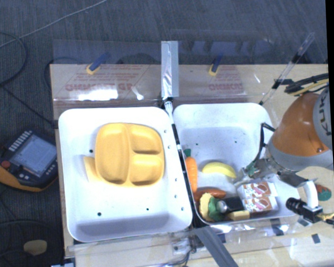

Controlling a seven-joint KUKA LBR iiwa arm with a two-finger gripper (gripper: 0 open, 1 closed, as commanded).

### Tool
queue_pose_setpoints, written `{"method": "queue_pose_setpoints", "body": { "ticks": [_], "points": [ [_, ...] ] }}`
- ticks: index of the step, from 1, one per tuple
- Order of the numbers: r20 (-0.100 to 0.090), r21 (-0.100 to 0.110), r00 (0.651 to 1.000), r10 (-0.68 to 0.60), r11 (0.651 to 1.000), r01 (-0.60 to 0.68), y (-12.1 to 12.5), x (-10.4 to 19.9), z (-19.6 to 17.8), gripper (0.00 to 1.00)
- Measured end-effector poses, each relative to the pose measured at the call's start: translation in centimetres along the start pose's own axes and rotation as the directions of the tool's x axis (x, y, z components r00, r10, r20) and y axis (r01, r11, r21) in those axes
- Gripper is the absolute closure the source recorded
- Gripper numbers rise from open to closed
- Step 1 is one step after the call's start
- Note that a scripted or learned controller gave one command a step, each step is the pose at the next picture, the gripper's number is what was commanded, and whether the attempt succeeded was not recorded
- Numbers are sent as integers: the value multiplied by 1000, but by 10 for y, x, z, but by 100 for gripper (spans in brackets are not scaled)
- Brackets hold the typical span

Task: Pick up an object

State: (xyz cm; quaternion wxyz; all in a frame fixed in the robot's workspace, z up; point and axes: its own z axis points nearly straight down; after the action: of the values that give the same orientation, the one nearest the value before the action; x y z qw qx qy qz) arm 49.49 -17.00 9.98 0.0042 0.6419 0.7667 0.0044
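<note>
a black and orange control pad lies on the dark floor, left of the counter. thin cables curl near it.

Gripper sits low at the right bin's right side, and it's crowded down there. Just below the jaws lies a red-and-white carton, nearly touching. To their left, a yellow banana; further left, an orange carrot hugging the bin wall. Below-left, a dark jumble packs the near edge, hard to sort out from here. Above and up-left of the jaws, bare white floor, wide open. Across the divider, far left of the jaws, a yellow sectioned tray fills the left bin's middle; open floor runs below it.
</note>
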Motion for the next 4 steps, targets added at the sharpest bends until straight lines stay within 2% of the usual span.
{"method": "queue_pose_setpoints", "body": {
  "ticks": [1,2,3,4],
  "points": [
    [6,-3,999,46,999,-46,86,43,8,100],
    [5,13,994,108,994,-108,174,101,-82,100],
    [3,15,999,39,999,-39,78,71,-124,100],
    [2,14,993,-116,993,116,163,92,-114,100]
  ]
}}
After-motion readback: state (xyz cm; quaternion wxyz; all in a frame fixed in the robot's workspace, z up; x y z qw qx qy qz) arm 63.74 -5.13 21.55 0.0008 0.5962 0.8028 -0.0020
